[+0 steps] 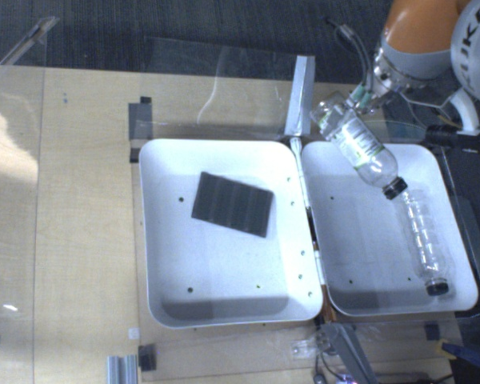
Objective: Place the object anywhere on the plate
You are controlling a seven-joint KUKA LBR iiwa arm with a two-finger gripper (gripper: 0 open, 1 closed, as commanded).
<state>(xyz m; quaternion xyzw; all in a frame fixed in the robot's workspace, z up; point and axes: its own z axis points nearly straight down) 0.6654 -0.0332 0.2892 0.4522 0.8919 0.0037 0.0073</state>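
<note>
Gripper (362,101) is hanging off the orange-banded arm (426,6) over the back edge of the right bin (352,242). Honestly I'm not able to tell how far open it is, because the tip is getting lost in glare and cables.

A clear plastic bottle (364,146) is sitting right under it, tilted, with its butt end up at the gripper and its black cap (394,188) pointing down and away into the bin. My guess is it's dangling from the gripper, since nothing else seems to be propping it at that angle. I'm not seeing the actual grip though, so I'm not calling it held.

A second bottle (422,234) is lying flat further below the gripper along the bin's outer side, ribbed and see-through, also with a dark cap. It's looking like a spare just resting there.

The plate (233,204) is sitting well off to the side away from the arm, in the left bin (224,282). It's a flat dark grey rectangle with faint ridges and a matte surface, lying a bit skewed.

Both bins are looking like smooth, shallow white plastic with rounded corners. The bottle is thin, glossy and round — I'm expecting it to roll if it lands on its side on that plate.
</note>
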